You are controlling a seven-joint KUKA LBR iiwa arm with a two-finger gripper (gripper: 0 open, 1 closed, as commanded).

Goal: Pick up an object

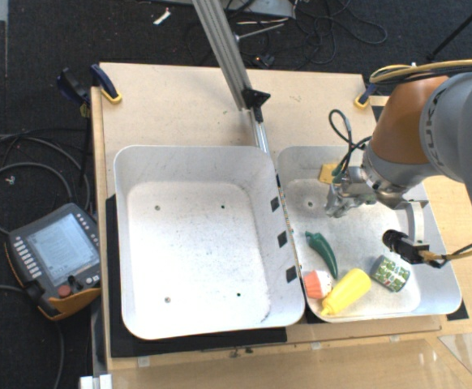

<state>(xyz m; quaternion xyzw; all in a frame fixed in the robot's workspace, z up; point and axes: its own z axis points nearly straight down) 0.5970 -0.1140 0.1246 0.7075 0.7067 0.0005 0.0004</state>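
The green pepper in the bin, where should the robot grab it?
Probably around the middle of the green pepper, coming straight down from above. It lies flat on the floor of the right bin, long and thin, running slantwise, so closing across its narrow width looks easiest. Its lower end sits close to the red and white object and the yellow object, so the middle has more free room.

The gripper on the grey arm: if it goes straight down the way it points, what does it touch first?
Probably the bare white floor of the right bin. The gripper points down over an unoccupied patch, up and right of the green pepper-shaped toy; depth is hard to judge.
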